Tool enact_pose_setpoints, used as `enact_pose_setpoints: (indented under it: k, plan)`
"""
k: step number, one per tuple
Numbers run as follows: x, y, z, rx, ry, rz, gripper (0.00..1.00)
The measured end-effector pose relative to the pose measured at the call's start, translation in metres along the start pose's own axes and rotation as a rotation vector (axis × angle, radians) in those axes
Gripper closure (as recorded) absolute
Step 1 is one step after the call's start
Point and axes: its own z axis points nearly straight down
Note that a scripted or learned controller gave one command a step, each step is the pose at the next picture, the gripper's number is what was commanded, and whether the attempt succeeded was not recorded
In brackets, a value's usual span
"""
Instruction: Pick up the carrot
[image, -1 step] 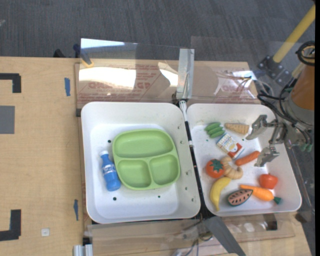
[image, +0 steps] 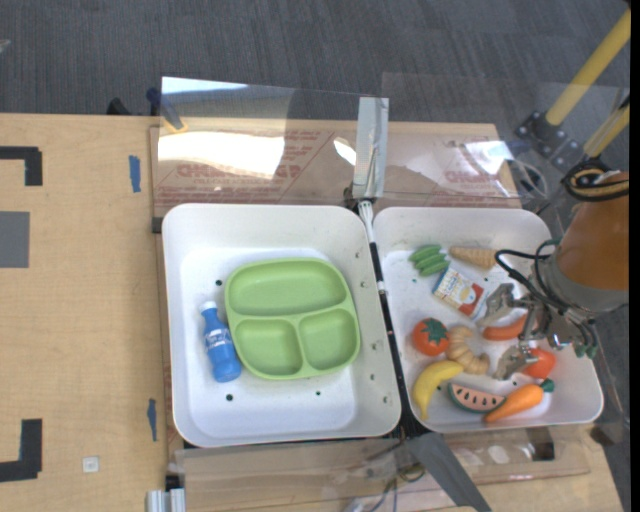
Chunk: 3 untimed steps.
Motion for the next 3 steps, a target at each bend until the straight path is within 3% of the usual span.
enact_pose_setpoints:
  k: [1,2,3]
  plan:
    - [0.037,-0.042,-0.069,0.001,0.001,-0.255,0.0]
    - [0.029,-0.041,-0.03,-0.005,0.01,-0.117,0.0]
    - [0.033,-0.044,-0.026,0.003,-0.005,0.023,0.0]
